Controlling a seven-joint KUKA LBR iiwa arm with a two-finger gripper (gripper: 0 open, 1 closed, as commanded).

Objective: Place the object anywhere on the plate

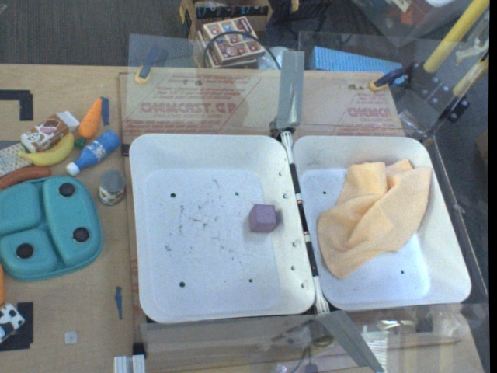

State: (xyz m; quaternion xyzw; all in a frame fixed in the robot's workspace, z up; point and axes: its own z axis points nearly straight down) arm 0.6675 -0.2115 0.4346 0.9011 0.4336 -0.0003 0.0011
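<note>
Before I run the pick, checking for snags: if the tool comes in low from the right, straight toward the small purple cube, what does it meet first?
Likely the crumpled orange cloth in the right white bin, lying across that line; height is unclear from this view.

A yellow rod (466, 23) meets a dark bracket (437, 86); whether they're the robot's is unclear.
</note>
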